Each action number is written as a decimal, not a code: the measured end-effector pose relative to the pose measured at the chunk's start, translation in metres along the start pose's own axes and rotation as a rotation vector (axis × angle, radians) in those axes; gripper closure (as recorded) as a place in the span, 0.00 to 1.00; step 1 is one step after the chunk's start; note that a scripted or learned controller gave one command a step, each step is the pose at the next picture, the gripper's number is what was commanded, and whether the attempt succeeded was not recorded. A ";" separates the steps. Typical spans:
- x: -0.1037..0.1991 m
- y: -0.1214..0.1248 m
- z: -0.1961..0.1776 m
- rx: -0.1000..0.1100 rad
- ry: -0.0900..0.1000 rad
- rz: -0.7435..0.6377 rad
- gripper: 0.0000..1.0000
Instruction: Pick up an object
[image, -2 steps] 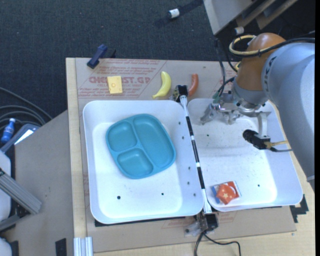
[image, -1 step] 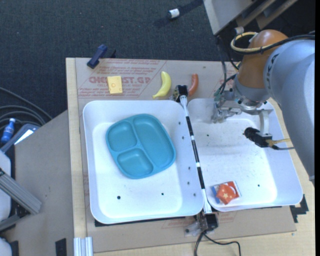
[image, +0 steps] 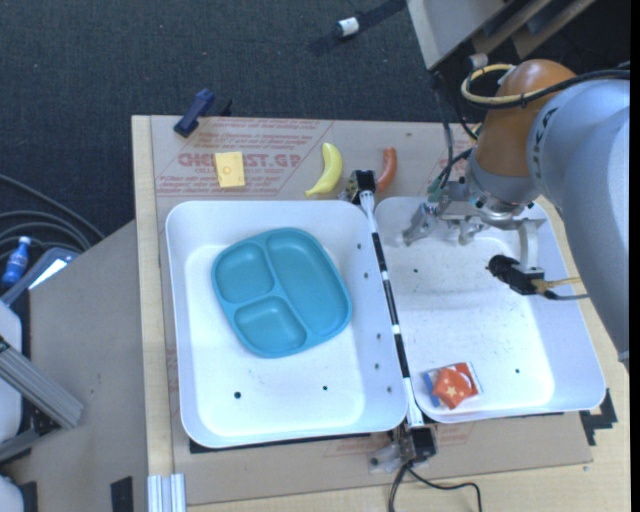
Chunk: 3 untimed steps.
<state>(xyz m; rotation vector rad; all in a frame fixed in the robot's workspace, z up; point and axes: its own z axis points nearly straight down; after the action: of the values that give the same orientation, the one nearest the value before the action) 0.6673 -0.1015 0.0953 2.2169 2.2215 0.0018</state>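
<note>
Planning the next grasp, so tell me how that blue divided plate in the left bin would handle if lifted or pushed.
The blue divided plate looks like moulded plastic, so probably stiff and light for its size. It lies flat and low in the left bin, so it would likely slide rather than tip or roll when pushed. Its smooth, shallow rim offers the pincer little to catch, so slipping seems likely.

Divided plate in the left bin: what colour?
Teal blue, plain, seen in the camera view: divided plate.

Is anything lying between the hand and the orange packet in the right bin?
Nothing visible does. The hand sits over the far end of the right bin, the orange packet lies at its near edge, and bare white floor runs between them.
</note>
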 end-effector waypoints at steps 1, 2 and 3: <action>0.000 0.001 -0.010 -0.003 -0.001 -0.001 1.00; 0.000 0.001 -0.010 -0.002 -0.001 -0.001 0.00; 0.001 0.001 -0.021 -0.005 -0.002 -0.001 1.00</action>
<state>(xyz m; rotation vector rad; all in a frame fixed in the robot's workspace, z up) 0.6687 -0.1009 0.1161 2.2124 2.2193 0.0056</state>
